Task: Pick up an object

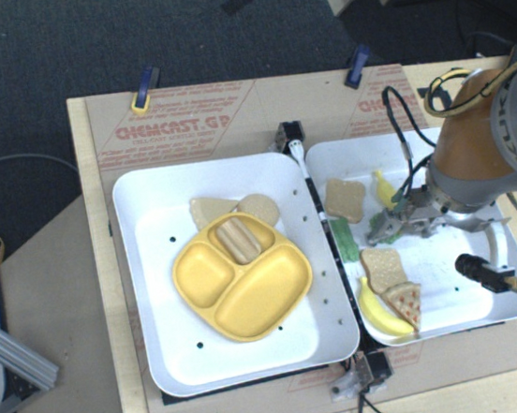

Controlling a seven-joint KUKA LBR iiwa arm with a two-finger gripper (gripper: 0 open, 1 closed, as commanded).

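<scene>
Gripper (381, 225) hung low in the right bin (460, 302), near its middle, with the arm (478, 153) coming in over the bin's right side. Whether the claw was apart or together could not be told from this slant. Its tip lay just beside a green strip (343, 237) that ran along the bin's left wall; whether the two touched was unclear. Nothing could be seen gripped.

Loose things lay round it in that bin. A tan slice (344, 199) sat at the far left, and a small yellow piece (384, 189) lay just right of it, close to the gripper. Nearer the camera, a bread slice (383, 269) lay below the strip. A banana (381, 312) curved along the near left corner, and a pizza wedge (405, 302) rested against it, touching the bread slice.

In the left bin (152, 262) a yellow plate (251, 296) with three compartments sat near the middle. Its far compartment held a brown roll (237, 239). Two pale pieces, one flat (210, 209) and one round (261, 208), lay just behind the plate, against its far rim.

Both bins stood side by side on the bench (181, 117), walls touching.
</scene>
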